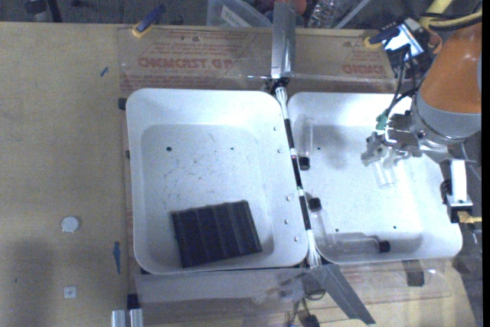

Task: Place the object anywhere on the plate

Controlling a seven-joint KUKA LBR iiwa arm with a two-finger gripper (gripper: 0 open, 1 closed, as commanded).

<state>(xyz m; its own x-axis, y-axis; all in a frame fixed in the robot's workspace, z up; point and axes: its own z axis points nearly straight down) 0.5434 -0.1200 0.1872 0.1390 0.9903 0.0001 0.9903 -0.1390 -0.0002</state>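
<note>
Fingers (385, 165) over right bin (337, 230), dark ridged plate (216, 233) in left bin (153, 165)

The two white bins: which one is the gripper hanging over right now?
The right-hand bin, nearer the arm. The gripper hangs above its floor, while the left bin has a dark ribbed plate lying in its near corner.

Clear sheet (200, 57) behind the bins: red letters, looks like "CHEMCAST GP"
Right end of the sheet: more red letters, too blurry to read
</note>
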